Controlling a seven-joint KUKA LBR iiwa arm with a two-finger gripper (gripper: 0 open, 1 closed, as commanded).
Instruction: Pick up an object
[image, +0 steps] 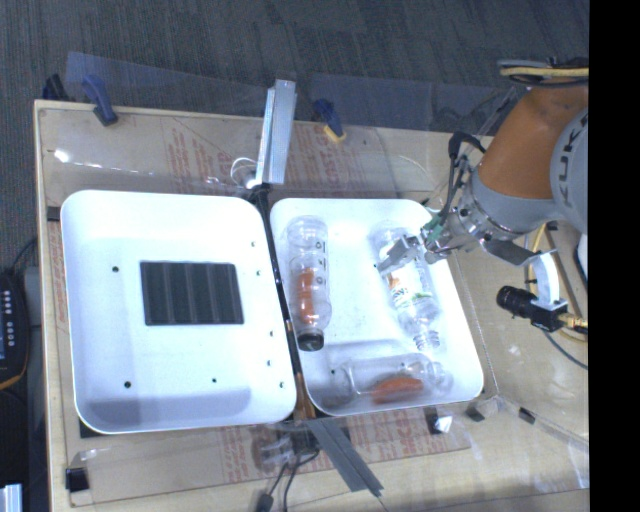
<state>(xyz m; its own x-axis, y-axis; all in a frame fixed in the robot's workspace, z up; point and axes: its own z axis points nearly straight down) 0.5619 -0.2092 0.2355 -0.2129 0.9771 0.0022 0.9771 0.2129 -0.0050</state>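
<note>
The worry from where I stand is slip: these are clear, round plastic bottles, and if the gripper (408, 250) closes off-centre on a curved wall the bottle will likely roll or squirt out sideways. Crowding adds to it, since a nudged bottle could knock into its neighbour.

The gripper sits over the right bin (462, 330), toward its two o'clock corner. Its tip hangs at the cap end of the middle bottle (408, 290), which lies just below it and runs off toward five o'clock. Whether the fingers are spread or pressed together I cannot tell; glare and clear plastic blur them, and they may be touching the bottle's top or just above it.

At nine o'clock from the gripper lies the orange-filled bottle (308, 285), along the bin's left wall. A third bottle (398, 380) lies crosswise at six o'clock, near the front wall. The left bin (90, 300) holds only a dark ribbed pad (191, 293).
</note>
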